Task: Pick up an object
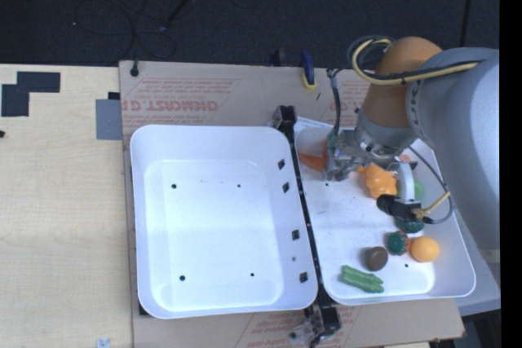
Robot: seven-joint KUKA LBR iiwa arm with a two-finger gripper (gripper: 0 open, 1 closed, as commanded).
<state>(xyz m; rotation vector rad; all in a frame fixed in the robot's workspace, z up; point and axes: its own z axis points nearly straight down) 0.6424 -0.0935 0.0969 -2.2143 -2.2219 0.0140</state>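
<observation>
We see the grey arm with its orange band reaching into the right-hand shallow white bin (457, 283), and its gripper (338, 165) is low at the upper left part of this bin, close to the black divider between the two bins. Just beside the gripper, on its left, lies a small orange elongated piece (311, 161), maybe a toy carrot; it seems to be the thing nearest to the gripper, so we take it as the likely target. We cannot tell from this slanted view if the gripper is released or clenched, because the wrist and cables cover it, and we do not see any object held.

The other objects are well apart from the gripper: a yellow-orange lumpy toy (380, 180) under the wrist, a round orange ball (424, 248) near the right wall, a small teal object (397, 241) touching the ball's left side, a brown round object (375, 257), and a green long object (362, 279) near the front wall. The left-hand shallow white bin (151, 175) stands beside on the worktop (57, 200).

To do this step well, we think the gripper should be centred over the orange piece, across its narrow side, and go down fully before closing. The bin wall and the divider are near, so a collision there is the main risk. We would lift straight up and slowly.
</observation>
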